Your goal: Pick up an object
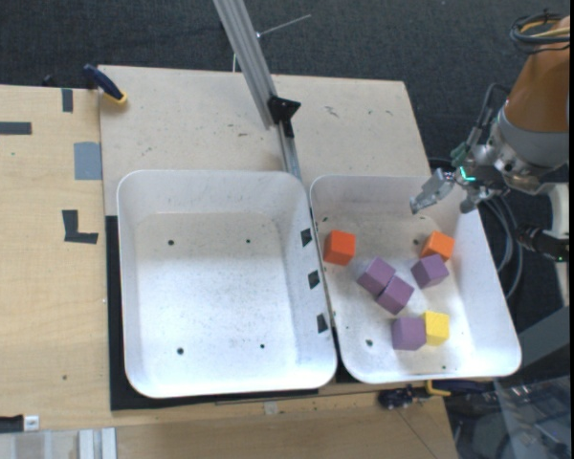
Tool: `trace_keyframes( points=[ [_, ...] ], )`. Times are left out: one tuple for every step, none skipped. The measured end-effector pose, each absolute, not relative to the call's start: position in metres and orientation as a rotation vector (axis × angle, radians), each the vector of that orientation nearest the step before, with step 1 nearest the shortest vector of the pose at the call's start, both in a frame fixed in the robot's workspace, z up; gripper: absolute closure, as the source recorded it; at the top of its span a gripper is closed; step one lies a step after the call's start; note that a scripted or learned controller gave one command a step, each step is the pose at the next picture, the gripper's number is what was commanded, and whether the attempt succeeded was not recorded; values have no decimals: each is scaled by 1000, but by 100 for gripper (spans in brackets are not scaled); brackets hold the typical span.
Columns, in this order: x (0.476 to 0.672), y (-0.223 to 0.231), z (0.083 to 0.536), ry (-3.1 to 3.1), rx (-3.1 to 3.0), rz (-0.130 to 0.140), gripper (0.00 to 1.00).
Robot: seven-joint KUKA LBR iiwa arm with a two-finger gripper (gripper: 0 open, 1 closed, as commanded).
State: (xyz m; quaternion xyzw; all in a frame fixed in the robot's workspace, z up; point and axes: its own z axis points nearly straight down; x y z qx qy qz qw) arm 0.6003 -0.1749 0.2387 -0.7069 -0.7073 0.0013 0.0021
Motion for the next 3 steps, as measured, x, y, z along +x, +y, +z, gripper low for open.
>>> trace_keyframes(
  points=[
    [601, -175, 241, -2224, -2219, 2, 0],
    [603, -173, 177, -2219, -2216, 8, 0],
    [605, -166, 130, -2221, -2217, 6, 0]
  ],
)
